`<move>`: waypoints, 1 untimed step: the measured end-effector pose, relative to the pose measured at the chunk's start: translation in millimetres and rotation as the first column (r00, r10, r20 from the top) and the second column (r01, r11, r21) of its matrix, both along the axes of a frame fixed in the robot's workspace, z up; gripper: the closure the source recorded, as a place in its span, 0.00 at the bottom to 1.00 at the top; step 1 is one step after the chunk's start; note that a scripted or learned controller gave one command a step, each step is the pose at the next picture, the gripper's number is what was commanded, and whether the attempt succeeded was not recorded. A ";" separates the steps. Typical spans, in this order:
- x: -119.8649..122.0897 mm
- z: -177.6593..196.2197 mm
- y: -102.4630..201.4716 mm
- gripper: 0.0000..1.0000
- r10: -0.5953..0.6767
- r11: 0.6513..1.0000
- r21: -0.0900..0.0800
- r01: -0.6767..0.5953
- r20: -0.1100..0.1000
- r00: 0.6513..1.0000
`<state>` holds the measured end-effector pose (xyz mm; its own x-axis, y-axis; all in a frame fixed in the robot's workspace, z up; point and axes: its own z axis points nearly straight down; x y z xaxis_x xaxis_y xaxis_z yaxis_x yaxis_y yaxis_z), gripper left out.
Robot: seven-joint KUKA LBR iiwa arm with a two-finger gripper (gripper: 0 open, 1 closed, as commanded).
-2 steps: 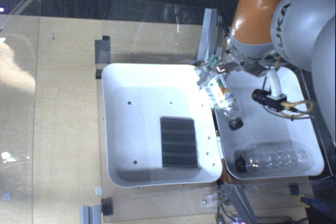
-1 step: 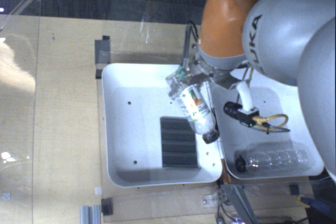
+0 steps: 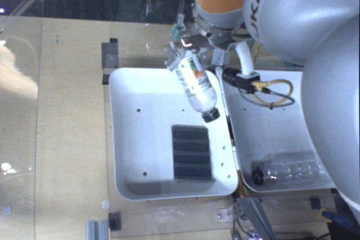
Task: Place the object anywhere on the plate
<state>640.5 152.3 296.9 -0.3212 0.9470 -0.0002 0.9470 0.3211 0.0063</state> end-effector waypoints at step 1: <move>0.6 10.8 1.9 1.00 0.009 1.000 0.000 -0.009 0.004 1.000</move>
<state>641.1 154.2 307.8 -0.3293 0.9442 -0.0012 0.9442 0.3293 0.0099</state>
